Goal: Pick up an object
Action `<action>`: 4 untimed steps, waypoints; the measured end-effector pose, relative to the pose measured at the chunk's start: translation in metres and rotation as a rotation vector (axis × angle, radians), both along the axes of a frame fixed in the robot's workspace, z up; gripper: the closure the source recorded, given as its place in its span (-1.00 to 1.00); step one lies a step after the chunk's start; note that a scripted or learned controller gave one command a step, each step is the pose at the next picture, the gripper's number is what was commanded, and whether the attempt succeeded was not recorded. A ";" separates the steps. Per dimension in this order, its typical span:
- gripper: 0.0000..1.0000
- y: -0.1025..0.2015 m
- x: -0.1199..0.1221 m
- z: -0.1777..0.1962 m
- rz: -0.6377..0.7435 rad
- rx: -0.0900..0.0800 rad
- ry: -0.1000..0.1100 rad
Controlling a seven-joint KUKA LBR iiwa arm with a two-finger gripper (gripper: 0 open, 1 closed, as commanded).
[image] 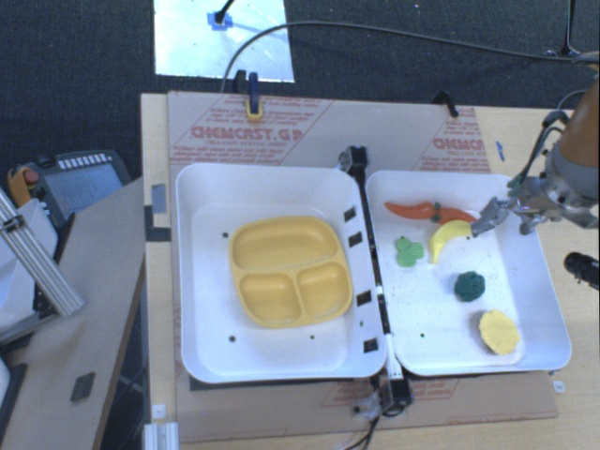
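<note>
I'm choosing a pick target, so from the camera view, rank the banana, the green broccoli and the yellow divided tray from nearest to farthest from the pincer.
1. banana, just left of the pincer
2. green broccoli, right bin's middle
3. yellow divided tray, left bin

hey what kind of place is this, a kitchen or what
Probably a robotics lab bench, not a kitchen: two white bins on a cardboard sheet, toy food like a banana, and a teach pendant nearby.

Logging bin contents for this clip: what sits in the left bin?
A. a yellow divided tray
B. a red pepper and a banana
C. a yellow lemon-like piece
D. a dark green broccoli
A: the yellow divided tray lies alone in the left bin; the small food pieces, such as the banana, all lie in the right bin.
</note>
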State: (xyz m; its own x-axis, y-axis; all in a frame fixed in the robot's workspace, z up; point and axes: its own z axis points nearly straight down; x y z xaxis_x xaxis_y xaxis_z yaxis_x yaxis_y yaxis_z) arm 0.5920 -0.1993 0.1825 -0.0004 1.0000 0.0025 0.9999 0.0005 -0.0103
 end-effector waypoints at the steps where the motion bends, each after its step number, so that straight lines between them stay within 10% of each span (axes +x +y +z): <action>1: -1.00 0.000 0.003 0.007 0.003 -0.003 -0.011; 3: -1.00 0.007 0.011 -0.101 0.003 -0.002 -0.008; 4: 1.00 0.006 0.013 -0.087 0.005 -0.004 -0.016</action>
State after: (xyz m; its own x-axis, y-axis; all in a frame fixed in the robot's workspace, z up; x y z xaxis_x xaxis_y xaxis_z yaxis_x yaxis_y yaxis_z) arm 0.6051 -0.1934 0.0960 -0.0056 1.0000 -0.0020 1.0000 0.0056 0.0052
